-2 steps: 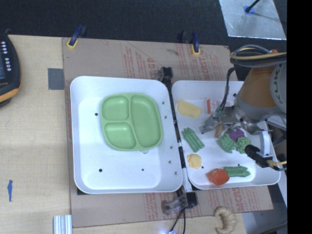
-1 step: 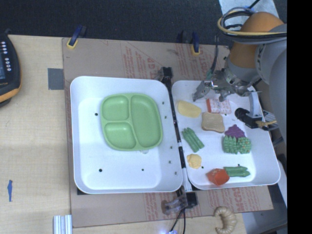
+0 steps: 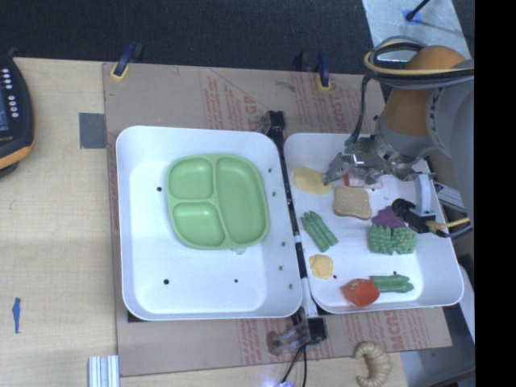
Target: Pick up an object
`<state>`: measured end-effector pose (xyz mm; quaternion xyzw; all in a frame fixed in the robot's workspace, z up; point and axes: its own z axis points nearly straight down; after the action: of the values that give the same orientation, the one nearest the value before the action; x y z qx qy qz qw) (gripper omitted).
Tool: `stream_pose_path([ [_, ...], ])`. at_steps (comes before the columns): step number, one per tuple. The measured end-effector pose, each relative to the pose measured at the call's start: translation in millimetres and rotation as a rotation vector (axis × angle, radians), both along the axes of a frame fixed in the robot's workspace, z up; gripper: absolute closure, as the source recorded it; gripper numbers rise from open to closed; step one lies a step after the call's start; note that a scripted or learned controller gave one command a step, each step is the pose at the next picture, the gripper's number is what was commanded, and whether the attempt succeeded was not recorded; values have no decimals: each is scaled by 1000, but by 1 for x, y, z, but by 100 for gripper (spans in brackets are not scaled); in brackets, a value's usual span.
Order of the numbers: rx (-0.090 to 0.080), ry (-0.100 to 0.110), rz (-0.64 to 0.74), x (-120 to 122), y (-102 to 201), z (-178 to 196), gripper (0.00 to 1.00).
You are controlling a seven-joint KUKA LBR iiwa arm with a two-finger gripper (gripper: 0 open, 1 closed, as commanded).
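The end effector (image 3: 355, 170) hangs low over the right white bin (image 3: 448, 289); can't tell how it's set. The tan bread-slice toy (image 3: 352, 203) lies just below it and the pale yellow round piece (image 3: 310, 180) sits left, probably the closest targets.

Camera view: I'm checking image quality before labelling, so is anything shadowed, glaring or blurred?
Camera view: light is even; the left bin shows a soft shadow along its upper-left inner wall, the green tray is crisp, and the gripper region looks slightly soft and cluttered, with no strong glare on the right bin.
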<state>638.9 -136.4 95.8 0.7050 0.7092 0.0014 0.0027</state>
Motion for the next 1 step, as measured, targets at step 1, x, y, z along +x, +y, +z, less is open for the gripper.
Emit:
stream_pose_path([
  [1, 0, -1, -3, 21, -44, 1, 0],
])
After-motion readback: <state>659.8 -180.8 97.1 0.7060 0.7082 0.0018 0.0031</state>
